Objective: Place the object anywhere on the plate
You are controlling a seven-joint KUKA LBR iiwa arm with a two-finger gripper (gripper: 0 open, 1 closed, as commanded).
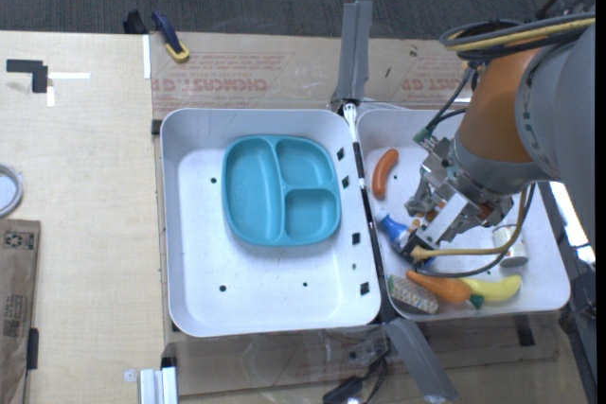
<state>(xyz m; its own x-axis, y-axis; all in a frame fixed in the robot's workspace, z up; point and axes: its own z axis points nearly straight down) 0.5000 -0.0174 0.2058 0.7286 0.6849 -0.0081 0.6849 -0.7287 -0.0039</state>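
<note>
A light blue plate point(281, 190) with three compartments lies in the left bin point(189, 232), with nothing on it. My gripper point(419, 206) hangs low over the middle of the right bin point(549, 293), well to the right of the plate. Just left of and below it lies a small blue item point(392, 227). An orange sausage point(383, 173) rests at the upper left of that bin. An orange carrot point(441, 288) and a yellow banana point(496, 289) lie along the bin's front edge.
A pale speckled item point(413, 299) sits at the right bin's front left corner. A white cup-like thing point(516, 241) stands under the arm at the right. The divider wall point(358, 203) separates the two bins. A blue-and-yellow clamp point(170, 37) lies on the bench behind.
</note>
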